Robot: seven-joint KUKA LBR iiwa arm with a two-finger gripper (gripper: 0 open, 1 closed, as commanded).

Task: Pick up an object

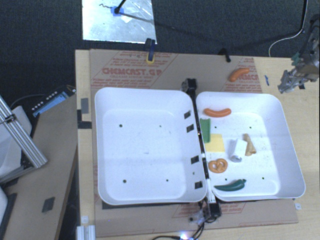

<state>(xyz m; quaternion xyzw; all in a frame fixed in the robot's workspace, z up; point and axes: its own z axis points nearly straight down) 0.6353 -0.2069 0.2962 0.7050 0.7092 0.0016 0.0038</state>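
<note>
1. Objects for picking lie in the right bin (285, 134), all of them well apart from the gripper (296, 79), which hangs at the view's right side, beyond that bin's far right corner and over the bench; whether it is released or clenched cannot be told, and nothing shows in its hold.
2. Nearest the gripper, outside the right bin and just past its far rim, an orange sausage (239, 74) rests on the cardboard sheet (130, 69).
3. Inside the right bin, near its far wall, lies a second orange sausage (218, 112).
4. Toward the middle of the right bin, a tan cone-shaped piece (249, 144) sits just beside a white piece (237, 150).
5. Along the right bin's left wall, a green stick (205, 129) lies lengthwise, with a yellow square slice (215, 143) just beside it.
6. Nearer the right bin's front, a pretzel (218, 166) sits behind a dark green pepper (230, 185), which lies close to the front wall.
7. Across the right bin's left wall stands the left bin (107, 134).
</note>
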